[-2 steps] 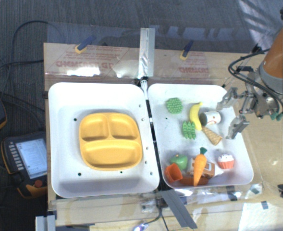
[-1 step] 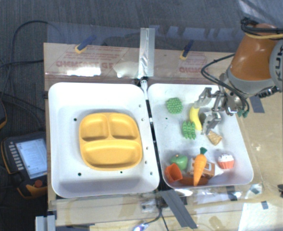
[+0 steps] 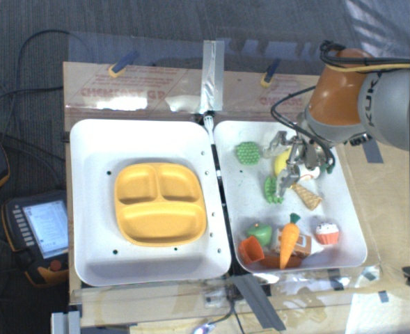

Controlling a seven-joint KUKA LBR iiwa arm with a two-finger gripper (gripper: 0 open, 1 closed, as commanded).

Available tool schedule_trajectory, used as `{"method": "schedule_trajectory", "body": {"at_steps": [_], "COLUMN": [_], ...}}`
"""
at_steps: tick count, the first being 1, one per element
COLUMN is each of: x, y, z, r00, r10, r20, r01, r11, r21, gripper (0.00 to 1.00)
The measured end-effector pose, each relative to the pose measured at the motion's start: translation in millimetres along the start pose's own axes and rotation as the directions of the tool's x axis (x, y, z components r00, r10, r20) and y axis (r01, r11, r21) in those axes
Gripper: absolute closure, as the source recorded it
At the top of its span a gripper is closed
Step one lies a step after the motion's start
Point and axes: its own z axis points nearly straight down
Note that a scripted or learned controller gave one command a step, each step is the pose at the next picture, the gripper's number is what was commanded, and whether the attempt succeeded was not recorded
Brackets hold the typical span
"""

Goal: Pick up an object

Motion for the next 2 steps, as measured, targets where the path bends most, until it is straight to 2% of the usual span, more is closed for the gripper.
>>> {"method": "schedule_trajectory", "body": {"at_steps": [1, 2], "x": [5, 34], "y": [18, 45], "z": [3, 3], "r00": [0.999, 0.997], "r10": [0.053, 0.078], "r20": [0.01, 0.012], "r01": [-0.053, -0.078], "r11": [0.999, 0.997], "r21": [0.002, -0.001], "gripper": [0.0, 0.0]}}
